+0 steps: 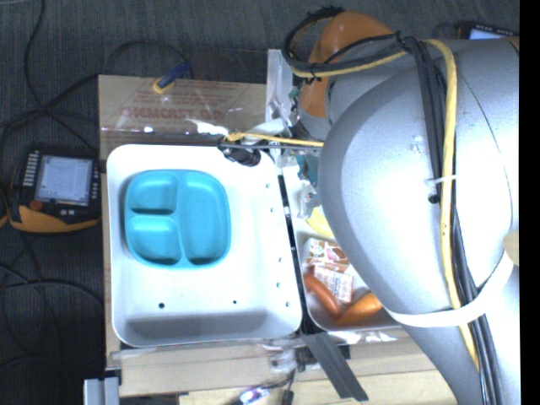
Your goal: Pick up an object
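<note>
**Bench inventory, left to right: bins, contents, arm**

Teach pendant (55, 184): lies on the dark floor covering at far left, screen lit, well apart from the bins.

Left bin (253, 251): shallow, white, seated on a cardboard sheet (169, 99) on the counter. It carries one item, a turquoise divided plate (177, 218) with three compartments, lying flat near the bin's middle. Judged stiff, light moulded plastic, smooth and somewhat slippery; its raised rim looks the best place to take hold, since the flat face offers nothing to pinch.

Right bin (314, 317): touching the left bin along the shared wall, largely covered by the arm. Visible contents: a printed snack packet (331, 270), judged light, soft and crinkly, best pinched across its narrow width; an orange rounded item (359, 308) just beside it, possibly toy food, identity uncertain; a pale yellow object (318, 223) at the arm's edge, too hidden to name.

Arm (422, 184): grey, with orange band (350, 36) at top, cables running along it, leaning over the right bin.

Claw: hidden beneath the arm's bulk; whether it is wide, narrow or holding anything cannot be told. No pick can be confirmed.
</note>
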{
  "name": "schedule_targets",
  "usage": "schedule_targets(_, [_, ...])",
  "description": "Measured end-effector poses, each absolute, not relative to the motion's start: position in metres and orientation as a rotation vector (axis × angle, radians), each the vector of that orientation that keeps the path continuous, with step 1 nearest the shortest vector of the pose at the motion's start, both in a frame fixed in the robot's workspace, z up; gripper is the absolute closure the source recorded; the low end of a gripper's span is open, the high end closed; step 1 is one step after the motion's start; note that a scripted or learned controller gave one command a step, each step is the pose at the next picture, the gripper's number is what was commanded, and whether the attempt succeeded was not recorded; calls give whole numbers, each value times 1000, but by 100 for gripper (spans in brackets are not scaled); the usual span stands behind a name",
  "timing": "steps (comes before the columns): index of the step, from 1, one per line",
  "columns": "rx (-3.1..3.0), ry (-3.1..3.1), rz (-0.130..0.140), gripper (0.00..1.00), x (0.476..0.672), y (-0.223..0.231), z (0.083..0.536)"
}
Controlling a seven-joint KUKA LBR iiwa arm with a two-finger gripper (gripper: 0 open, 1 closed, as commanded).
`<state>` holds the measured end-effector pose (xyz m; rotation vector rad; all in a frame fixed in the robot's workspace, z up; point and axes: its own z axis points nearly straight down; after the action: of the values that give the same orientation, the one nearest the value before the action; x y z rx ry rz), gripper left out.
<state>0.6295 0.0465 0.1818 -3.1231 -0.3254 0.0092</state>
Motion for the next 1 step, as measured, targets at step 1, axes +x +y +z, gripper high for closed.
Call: schedule_targets(1, [-3098,-518,9,0,642,31,255])
